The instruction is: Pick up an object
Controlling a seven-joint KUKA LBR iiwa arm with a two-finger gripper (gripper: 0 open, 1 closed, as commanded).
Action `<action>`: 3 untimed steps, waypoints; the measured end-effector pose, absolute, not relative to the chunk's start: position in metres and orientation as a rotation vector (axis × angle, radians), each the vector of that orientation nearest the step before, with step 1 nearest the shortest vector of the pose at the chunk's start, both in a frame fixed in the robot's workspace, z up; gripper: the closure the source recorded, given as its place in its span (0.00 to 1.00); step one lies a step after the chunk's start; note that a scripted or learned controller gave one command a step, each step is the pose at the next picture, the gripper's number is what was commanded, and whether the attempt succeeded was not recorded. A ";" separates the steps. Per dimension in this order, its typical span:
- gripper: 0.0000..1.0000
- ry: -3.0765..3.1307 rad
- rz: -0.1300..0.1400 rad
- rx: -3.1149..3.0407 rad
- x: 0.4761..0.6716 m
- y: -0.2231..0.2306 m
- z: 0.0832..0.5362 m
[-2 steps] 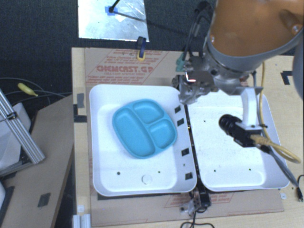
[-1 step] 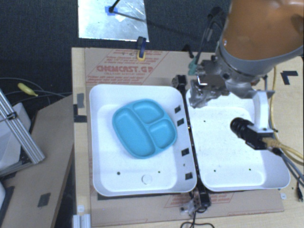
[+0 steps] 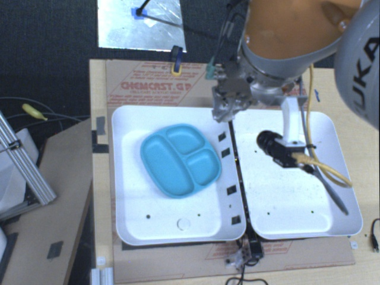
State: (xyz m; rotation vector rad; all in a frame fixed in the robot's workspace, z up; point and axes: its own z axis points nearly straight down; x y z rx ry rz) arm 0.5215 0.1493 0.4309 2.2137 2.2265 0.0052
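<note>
A blue divided plate (image 3: 178, 159) with three compartments lies flat in the middle of the left white bin (image 3: 130, 218). My gripper (image 3: 224, 113) hangs over the far end of the ridge between the two bins, just beyond the plate's upper right rim and apart from it. Nothing shows in its grasp. The grey and orange arm (image 3: 297, 22) reaches in from the upper right and covers the back of the right bin (image 3: 297, 218).
Both bins rest on a cardboard sheet (image 3: 148, 82) on the bench. Small black tabs (image 3: 228, 171) run along the ridge between the bins. A shiny foil sheet (image 3: 139, 16) lies behind the bench, and an aluminium frame (image 3: 24, 171) stands at the left.
</note>
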 end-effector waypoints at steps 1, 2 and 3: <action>1.00 2.226 0.000 2.217 0.485 0.141 0.419; 1.00 2.236 0.014 2.207 0.486 0.240 0.454; 1.00 2.216 0.016 2.220 0.523 0.205 0.540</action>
